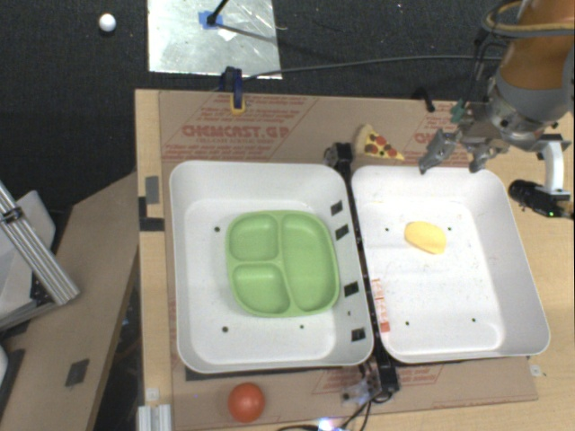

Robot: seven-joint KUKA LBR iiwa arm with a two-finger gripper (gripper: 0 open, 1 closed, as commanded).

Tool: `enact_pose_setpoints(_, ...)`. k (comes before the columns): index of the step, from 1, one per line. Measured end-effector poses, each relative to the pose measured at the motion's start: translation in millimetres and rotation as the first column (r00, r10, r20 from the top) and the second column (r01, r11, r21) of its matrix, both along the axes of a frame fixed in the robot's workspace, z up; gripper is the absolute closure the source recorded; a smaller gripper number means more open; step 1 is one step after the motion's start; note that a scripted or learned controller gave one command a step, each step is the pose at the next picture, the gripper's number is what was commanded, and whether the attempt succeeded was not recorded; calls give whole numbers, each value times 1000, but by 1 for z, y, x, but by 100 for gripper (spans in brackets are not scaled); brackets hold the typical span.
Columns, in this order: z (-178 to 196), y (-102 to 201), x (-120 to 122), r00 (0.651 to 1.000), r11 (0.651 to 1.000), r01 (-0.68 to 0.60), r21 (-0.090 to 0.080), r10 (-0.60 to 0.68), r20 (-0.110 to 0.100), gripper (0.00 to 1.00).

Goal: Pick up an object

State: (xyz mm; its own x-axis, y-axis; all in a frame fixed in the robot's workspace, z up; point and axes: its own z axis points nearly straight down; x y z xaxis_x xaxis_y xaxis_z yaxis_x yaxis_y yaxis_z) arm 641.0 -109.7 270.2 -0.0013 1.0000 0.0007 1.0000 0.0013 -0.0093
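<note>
Green tray [281,262] sat in left bin [193,196], well left of yellow lump [425,237]. Lump lay loose in right bin [503,330], near its middle, untouched. Gripper [456,155] hung above bin's far rim, up-right of lump, fingers spread, nothing between. Judged: poised before descent; pick not begun.

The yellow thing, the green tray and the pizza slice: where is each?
yellow thing [425,237], camera view, middle of its top.
green tray [281,261], camera view, ridge between its compartments.
pizza slice [377,143], camera view, its topped face.
</note>
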Motion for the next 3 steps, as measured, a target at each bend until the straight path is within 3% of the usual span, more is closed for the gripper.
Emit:
enact_pose_setpoints(1,7,0,2,1000,1000,-2,-1,2,11,0)
enact_pose_setpoints(3,-101,7,13,1000,1000,-4,-1,4,10,0)
